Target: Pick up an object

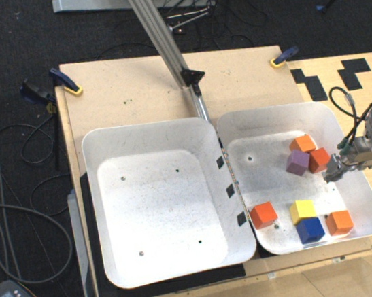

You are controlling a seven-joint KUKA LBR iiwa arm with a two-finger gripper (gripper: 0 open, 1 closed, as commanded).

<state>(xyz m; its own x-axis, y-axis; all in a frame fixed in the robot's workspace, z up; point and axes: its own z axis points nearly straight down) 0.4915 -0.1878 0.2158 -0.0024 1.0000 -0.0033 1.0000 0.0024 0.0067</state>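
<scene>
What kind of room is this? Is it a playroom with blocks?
Probably a robot lab, not a playroom: a gripper reaches over a white bin of colored blocks, clamps hold the wooden bench, and cables trail over the floor.

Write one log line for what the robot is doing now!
gripper: low in right bin, beside red block | holding: nothing seen | purple block: touches red block

The desk (131, 97) looks like pale, matt wood or board, lightly speckled. Both bins, left (104, 149) and right (265, 126), appear as smooth white plastic with a dull, dust-flecked sheen. The cubes, such as the blue one (310, 230), have flat matt faces, and the slanted pole (159, 31) looks like brushed metal.
</scene>
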